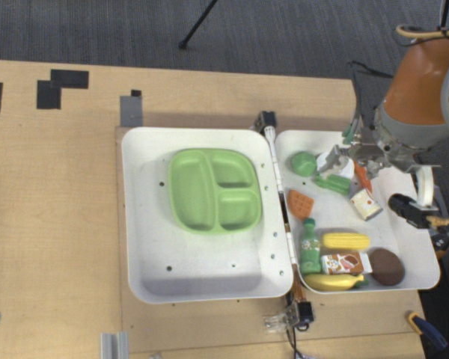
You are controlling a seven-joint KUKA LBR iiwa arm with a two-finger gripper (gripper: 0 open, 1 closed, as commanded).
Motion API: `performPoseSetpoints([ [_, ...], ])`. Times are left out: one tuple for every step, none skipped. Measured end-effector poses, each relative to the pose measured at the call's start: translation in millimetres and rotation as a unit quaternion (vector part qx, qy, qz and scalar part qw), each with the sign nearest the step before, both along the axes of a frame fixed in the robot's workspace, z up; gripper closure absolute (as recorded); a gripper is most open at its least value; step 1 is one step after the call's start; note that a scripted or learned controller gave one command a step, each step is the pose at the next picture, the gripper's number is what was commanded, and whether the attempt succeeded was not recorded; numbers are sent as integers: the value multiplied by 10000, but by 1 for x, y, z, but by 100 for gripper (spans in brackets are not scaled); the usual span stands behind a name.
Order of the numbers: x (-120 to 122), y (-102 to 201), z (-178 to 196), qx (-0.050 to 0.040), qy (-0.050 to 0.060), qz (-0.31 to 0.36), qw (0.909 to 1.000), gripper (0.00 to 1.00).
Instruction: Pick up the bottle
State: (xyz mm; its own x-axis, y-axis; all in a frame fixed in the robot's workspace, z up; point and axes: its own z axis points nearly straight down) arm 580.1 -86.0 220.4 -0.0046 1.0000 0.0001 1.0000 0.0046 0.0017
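The bottle is small and green with a pale label. It stands or lies near the left wall of the right bin, toward the front. The gripper hangs from the grey and orange arm over the back of that bin, above a long green item. It is well behind and to the right of the bottle and holds nothing that I can see.
Around the bottle lie an orange waffle, a corn cob, a small carton, a banana and a brown lump. A round green item and a white box lie farther back. The left bin holds a green divided plate.
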Motion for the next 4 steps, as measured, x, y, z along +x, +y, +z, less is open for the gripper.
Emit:
performPoseSetpoints([
  [12, -27, -125, 0, 21, -684, 9977, 0],
  [14, -27, -112, 1, -9, -675, 9977, 100],
  [-40, 24, -36, 6, 2, -1127, 9936, 100],
  [-44, 85, 23, 7, 0, -2105, 9776, 100],
])
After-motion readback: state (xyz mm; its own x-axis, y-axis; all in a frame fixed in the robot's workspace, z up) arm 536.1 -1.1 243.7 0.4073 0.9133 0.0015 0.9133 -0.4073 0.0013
